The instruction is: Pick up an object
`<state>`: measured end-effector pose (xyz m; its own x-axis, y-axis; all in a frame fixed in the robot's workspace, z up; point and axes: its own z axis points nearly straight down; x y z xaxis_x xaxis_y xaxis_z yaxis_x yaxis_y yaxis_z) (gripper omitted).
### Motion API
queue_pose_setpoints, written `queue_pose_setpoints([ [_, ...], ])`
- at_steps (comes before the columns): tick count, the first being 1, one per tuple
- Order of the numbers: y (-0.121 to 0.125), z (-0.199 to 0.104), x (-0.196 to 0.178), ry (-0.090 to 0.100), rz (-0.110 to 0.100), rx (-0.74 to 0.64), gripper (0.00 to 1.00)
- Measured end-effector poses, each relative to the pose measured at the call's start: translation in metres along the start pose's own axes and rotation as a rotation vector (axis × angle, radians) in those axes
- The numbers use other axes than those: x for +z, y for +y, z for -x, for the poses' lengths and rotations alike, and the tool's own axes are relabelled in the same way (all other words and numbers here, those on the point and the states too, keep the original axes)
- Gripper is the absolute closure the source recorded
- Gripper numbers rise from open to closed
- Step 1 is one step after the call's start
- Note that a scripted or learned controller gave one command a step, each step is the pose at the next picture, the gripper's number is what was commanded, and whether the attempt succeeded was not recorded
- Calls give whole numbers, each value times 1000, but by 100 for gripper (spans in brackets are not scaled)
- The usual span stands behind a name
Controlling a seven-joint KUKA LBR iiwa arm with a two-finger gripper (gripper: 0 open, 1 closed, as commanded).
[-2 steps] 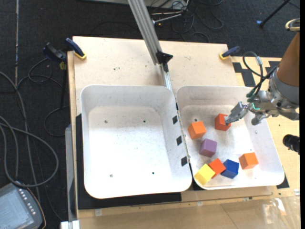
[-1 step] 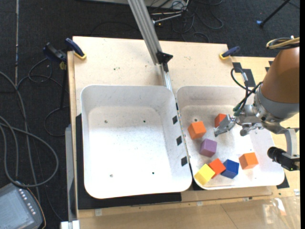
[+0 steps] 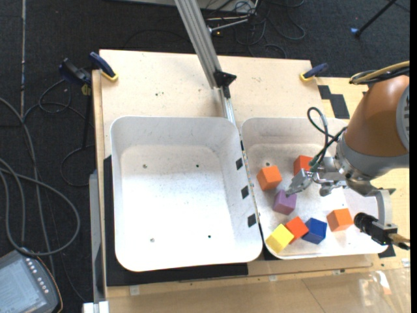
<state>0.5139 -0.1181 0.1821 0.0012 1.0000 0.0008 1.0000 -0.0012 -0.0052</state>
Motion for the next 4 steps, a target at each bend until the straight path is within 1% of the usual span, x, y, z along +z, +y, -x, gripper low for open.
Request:
queue_pose_setpoints([
  [1, 7, -3, 60, 0, -1, 0, 0],
  [2, 9, -2, 47, -1, 6, 0, 100],
  [3, 19, -5, -11, -2, 12, -5, 100],
  [4, 21, -5, -64, -2, 12, -5, 100],
])
